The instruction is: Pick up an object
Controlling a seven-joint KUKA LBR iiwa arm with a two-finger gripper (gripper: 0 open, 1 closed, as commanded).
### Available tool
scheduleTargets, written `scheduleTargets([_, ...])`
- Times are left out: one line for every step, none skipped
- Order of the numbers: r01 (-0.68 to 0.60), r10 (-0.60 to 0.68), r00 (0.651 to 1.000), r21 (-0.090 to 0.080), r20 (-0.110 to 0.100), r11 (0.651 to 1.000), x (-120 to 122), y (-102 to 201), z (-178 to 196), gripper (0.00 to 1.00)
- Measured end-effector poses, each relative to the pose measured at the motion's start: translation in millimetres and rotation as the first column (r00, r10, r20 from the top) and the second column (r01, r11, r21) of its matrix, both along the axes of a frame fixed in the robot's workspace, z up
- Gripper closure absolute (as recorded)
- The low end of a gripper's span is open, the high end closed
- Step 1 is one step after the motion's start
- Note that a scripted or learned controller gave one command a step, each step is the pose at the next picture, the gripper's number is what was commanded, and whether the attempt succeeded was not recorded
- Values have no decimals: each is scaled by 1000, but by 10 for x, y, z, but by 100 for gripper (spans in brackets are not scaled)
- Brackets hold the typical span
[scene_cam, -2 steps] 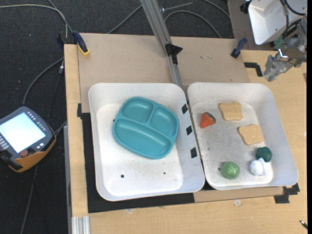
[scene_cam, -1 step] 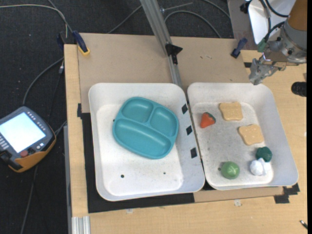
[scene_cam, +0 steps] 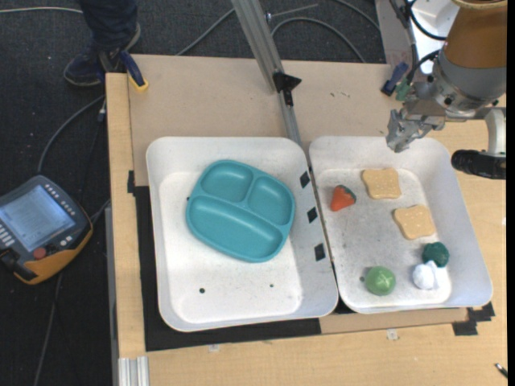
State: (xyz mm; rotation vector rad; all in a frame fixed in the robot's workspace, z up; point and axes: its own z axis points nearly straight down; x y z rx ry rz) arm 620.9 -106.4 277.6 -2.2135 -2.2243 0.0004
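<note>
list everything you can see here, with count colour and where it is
white bins: 2, white, side by side on the bench
divided plate: 1, teal, in the left bin
toast pieces: 2, tan, right bin, one at the upper middle, one further right and lower
strawberry toy: 1, red with green top, right bin, near its left wall
round green item: 1, green, right bin, front
dark green and white items: 2, touching, right bin, front right corner
handheld pendant: 1, grey and orange, on the floor at left
metal pole: 1, grey, slanting down to the bins' back edge
person's legs: dark clothes, top left
arm: 1, grey with orange band, top right
gripper: 1, above the right bin's back edge
</note>
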Motion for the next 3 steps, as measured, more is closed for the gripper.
scheduleTargets([-1, 1, 1000, 0, 1, 1000, -209, 471, -14, 100])
scheduleTargets([-2, 2, 1000, 1, -2, 1000, -337, 1037, -219, 100])
scheduleTargets([-1, 1, 1000, 1, -1, 1000, -514, 1540, -244, 100])
